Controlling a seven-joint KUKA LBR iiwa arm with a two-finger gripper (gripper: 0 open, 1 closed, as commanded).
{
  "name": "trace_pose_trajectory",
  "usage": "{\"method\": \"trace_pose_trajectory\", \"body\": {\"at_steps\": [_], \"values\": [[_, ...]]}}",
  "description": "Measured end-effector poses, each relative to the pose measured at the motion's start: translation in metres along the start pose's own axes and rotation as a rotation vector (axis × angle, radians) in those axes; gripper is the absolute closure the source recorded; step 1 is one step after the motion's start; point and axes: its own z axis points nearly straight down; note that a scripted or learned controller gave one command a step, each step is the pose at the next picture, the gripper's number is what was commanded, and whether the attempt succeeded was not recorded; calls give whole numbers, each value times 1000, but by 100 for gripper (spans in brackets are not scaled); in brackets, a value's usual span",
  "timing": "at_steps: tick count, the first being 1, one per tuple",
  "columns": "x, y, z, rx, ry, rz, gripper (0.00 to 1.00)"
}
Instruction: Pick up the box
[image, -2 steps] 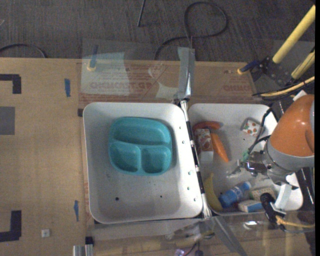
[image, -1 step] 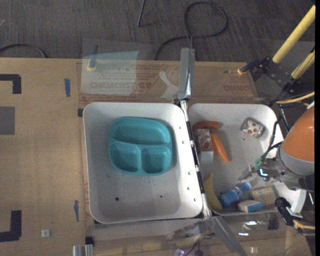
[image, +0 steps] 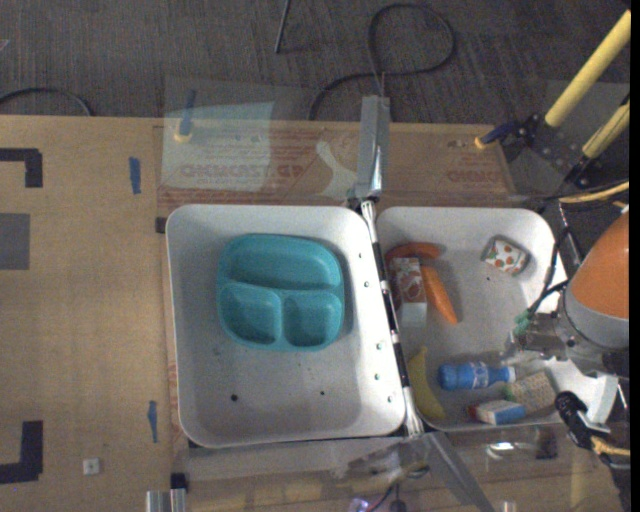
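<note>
One box (image: 407, 280), red and white, lies at the left side of the right bin (image: 466, 222), tight against the divider, with a carrot (image: 437, 289) just beside it on the right and a small patterned packet (image: 505, 256) farther right. Lower down sit a banana (image: 427, 384), a blue bottle (image: 474, 376) and a small carton (image: 500, 411), while the gripper (image: 545, 345) hangs at the bin's right edge, well apart from the box, grip state impossible to tell, and the left bin (image: 190, 330) holds a teal divided tray (image: 282, 291)

No legible text on anything.
</note>
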Motion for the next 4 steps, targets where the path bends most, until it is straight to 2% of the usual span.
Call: {"method": "trace_pose_trajectory", "body": {"at_steps": [1, 2, 3, 4], "values": [[-20, 4, -154, 1, -1, 174, 100], [18, 0, -178, 1, -2, 317, 100], [19, 0, -188, 1, -3, 316, 100], [118, -13, -190, 6, 0, 357, 100]]}}
